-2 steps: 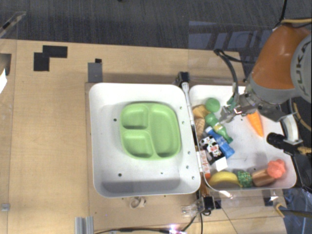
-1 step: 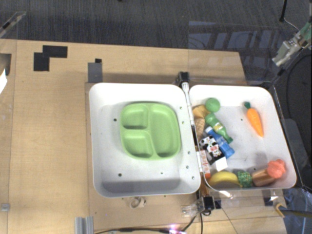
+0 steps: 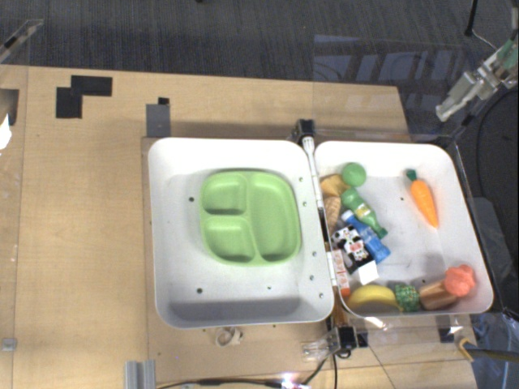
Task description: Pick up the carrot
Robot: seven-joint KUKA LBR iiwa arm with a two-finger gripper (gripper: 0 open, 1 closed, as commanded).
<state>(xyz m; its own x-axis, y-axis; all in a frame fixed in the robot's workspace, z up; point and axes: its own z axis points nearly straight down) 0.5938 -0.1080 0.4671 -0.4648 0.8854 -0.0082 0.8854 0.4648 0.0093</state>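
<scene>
- Looking down on the bench, you had the carrot (image 3: 422, 200) lying in the right bin (image 3: 454, 173), in its upper right part, green top toward the far wall and orange tip toward you. It lay alone on bare floor, well apart from the other items.
- The gripper (image 3: 469, 91) hung at the top right, outside the bin and well away from the carrot. You could not tell from this blurred, small view whether it was spread or pressed together; nothing showed between it.
- The left bin (image 3: 162, 217) held a green tray (image 3: 247, 216). Along the right bin's left side sat a green bottle (image 3: 358, 202) and a blue carton (image 3: 365, 245); a banana (image 3: 372, 297) and a pink toy (image 3: 460, 279) lay near the front wall.
- Judging the risks: the carrot tapers, so a close near the thin tip could have squeezed it out sideways. It sat near the right wall, so a descent slightly off could have struck the rim. A grip along its length instead of across could have rolled it away.
</scene>
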